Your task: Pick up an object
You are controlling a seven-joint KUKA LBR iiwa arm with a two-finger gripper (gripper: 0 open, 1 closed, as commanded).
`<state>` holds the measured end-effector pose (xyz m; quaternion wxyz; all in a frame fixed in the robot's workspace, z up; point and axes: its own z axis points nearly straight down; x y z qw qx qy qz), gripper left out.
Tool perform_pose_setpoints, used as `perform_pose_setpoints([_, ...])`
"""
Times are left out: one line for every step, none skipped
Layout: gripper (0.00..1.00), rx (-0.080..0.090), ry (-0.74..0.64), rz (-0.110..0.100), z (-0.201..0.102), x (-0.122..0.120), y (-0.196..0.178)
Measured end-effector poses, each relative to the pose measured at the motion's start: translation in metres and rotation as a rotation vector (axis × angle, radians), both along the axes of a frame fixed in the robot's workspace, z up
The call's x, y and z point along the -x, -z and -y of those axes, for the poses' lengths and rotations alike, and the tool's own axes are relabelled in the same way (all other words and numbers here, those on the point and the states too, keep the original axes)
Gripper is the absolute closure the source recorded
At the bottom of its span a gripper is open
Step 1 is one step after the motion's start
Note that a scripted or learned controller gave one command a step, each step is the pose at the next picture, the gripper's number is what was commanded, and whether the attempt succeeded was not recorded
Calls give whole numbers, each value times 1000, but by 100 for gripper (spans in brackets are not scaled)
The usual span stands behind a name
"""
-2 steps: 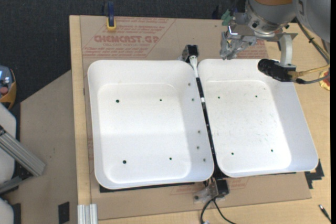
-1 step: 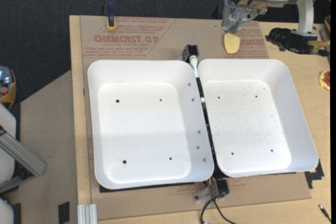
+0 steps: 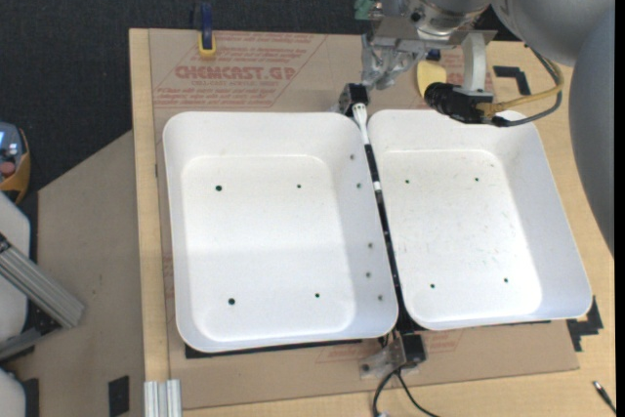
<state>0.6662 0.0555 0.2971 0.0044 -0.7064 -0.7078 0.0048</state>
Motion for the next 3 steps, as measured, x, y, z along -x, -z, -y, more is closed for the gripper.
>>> perform_pose_setpoints([100, 0, 3, 20, 12, 7, -46])
perform_pose_setpoints([100, -3, -7, 6, -77, 1, 4])
perform_pose_setpoints([100, 2, 9, 22, 3, -1, -51])
